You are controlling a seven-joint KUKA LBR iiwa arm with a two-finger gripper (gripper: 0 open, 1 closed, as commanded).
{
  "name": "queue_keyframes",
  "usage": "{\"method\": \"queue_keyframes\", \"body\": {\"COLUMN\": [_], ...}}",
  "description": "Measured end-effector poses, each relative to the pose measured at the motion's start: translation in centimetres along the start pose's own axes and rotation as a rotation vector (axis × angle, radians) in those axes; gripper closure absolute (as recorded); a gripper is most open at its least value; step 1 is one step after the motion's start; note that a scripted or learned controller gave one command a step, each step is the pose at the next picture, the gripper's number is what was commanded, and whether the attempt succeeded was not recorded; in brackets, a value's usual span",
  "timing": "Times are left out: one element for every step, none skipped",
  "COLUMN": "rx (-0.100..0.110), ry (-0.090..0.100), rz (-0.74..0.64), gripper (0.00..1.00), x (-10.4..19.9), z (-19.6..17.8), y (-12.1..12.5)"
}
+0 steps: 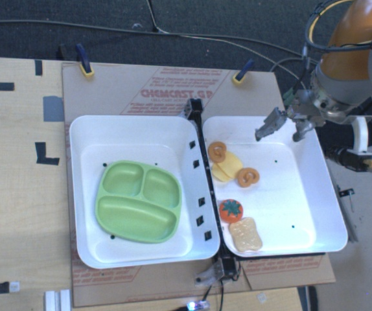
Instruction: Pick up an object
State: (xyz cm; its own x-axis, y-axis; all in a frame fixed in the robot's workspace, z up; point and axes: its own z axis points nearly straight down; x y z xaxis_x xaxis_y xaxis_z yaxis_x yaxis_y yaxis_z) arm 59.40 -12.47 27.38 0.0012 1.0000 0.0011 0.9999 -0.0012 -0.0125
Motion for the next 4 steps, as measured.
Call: {"method": "queue_keyframes", "body": {"rx": [-0.011, -0.008, -0.004, -0.006], "ry": [-0.002, -0.001, -0.001, -0.001], "rz": [-0.003, -0.002, -0.002, -0.001], "gripper": [0.0, 0.0, 0.0, 0.0], "x": [0.0, 0.9, 1.3, 0.5], "z": [-0.7, 4.5, 10.9, 15.7], "y": [0.2, -0.4, -0.8, -1.1]}}
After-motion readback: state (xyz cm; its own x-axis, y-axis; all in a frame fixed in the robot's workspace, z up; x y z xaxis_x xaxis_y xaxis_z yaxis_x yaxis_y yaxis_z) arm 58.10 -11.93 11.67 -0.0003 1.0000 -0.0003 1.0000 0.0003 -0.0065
